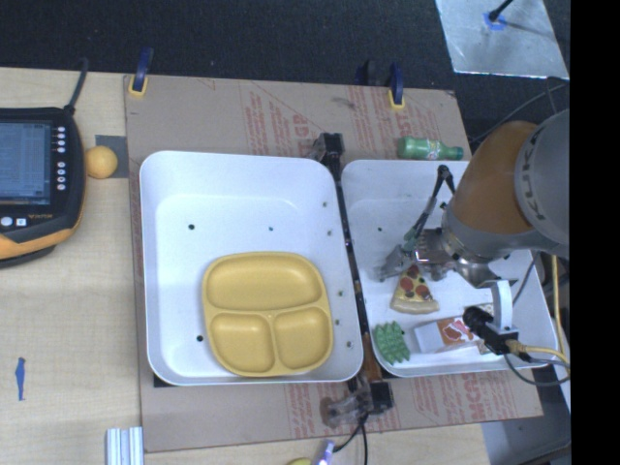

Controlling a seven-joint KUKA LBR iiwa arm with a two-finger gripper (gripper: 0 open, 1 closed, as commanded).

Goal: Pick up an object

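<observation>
I count 2 shallow white plastic bins side by side on the tabletop [77, 356]. Left bin [170, 260] holds 1 item: a yellow three-compartment plastic tray [266, 313], lying flat toward the near edge. Right bin [378, 201] holds 3 small items: 1 toy pizza slice w/ red toppings [415, 296], 1 green ridged toy piece [390, 342] at the near-left corner, and 1 white flat packet w/ red print [441, 337] just beside it. The grey arm w/ orange band [504, 197] reaches in from the right over the right bin. The end effector [412, 260] hangs low just above the pizza slice, close to touching; I can't tell how its jaws stand. Outside the bins: 1 green bottle [431, 148] behind the right bin, 1 orange ball [101, 161] and 1 pendant controller [34, 187] at far left.
</observation>
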